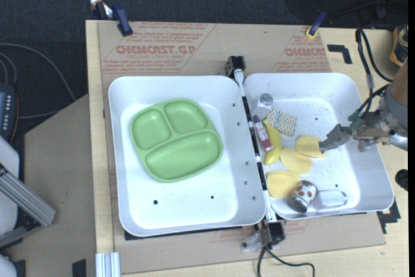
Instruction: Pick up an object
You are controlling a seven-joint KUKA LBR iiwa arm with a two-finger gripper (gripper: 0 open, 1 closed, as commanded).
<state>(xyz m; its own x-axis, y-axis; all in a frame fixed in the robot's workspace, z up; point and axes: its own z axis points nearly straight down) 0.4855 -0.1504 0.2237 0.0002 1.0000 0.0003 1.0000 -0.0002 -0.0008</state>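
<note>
The claw (332,138) sits low in the right bin (373,185), I cannot tell how it is set, touching a small yellow piece (310,146) that looks light, smooth and slippery, best pinched across its sides, with a green plate (175,138) far off.

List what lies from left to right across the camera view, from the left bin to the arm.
Green divided plate in the left bin → red-labelled tube at the right bin's left wall → patterned packet → yellow piece → gripper.
</note>
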